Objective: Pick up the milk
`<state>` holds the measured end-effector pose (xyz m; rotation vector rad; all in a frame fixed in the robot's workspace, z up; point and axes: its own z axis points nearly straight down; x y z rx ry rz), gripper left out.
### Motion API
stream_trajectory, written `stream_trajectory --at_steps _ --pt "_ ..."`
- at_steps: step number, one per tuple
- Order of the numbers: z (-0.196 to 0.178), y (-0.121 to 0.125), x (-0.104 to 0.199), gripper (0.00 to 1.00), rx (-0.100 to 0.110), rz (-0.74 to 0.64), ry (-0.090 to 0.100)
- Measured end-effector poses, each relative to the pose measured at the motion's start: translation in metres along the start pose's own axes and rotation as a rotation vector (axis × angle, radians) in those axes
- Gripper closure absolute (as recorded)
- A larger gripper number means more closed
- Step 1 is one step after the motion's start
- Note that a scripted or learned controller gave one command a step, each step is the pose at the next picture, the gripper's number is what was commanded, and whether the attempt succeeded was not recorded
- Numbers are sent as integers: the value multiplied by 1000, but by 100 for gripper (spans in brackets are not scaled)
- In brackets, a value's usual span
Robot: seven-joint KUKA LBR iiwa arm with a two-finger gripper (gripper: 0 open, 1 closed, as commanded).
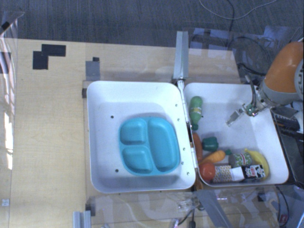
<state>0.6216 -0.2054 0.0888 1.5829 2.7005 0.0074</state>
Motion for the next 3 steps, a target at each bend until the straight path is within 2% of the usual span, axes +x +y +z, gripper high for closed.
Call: stream_trajectory --at_steps 1,2,3 --pt "1 39 -23 0 21 14 18" --pt "1 41 -21 0 18 80 19" --pt "2 69 23 0 5 444 3"
